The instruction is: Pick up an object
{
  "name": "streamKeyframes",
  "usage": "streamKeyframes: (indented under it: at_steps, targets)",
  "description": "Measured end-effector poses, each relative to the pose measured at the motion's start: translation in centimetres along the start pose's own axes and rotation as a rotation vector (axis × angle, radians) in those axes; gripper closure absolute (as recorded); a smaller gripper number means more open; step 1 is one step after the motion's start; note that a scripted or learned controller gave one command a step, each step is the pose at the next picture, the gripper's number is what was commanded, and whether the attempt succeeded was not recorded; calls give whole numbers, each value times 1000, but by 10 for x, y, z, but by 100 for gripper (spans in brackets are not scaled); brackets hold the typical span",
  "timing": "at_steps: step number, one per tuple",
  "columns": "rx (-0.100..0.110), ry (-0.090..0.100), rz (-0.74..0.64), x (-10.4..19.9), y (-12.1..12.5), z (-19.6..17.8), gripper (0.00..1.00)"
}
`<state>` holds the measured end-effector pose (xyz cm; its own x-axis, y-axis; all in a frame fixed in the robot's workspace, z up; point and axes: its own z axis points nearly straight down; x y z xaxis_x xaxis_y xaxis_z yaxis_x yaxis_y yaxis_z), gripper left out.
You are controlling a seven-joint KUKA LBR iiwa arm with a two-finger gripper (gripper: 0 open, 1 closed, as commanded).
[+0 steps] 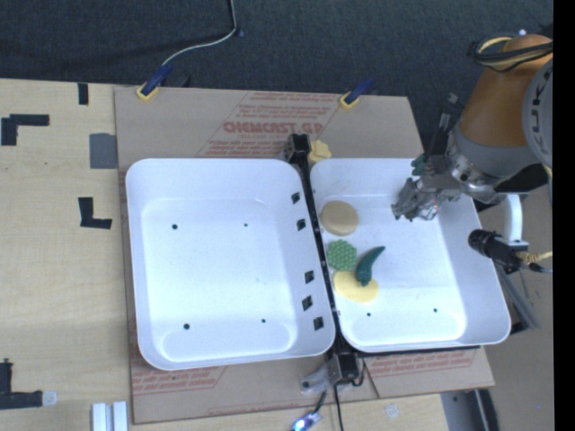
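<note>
Tabletop's right bin (449, 326) contains a tan disc (340, 216), apparently foam; pincer (415, 205) hovers nearby, opening state indeterminable.

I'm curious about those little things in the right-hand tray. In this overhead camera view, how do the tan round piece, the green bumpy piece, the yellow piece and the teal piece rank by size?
1. Tan round piece and yellow piece: about equal.
2. Green bumpy piece.
3. Teal piece: thinnest; it overlaps the yellow one.

Two shallow white bins, a left bin (216, 173) and a right bin (449, 326), are seen side by side on a cardboard sheet (260, 124) laid over the bench (54, 268).
</note>
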<state>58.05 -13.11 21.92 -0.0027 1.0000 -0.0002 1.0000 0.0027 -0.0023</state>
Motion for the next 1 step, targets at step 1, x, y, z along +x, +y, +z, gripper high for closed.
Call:
streamKeyframes:
  at_steps: [1]
  targets:
    - [-21, -4, 1, -2, -12, -188, 100]
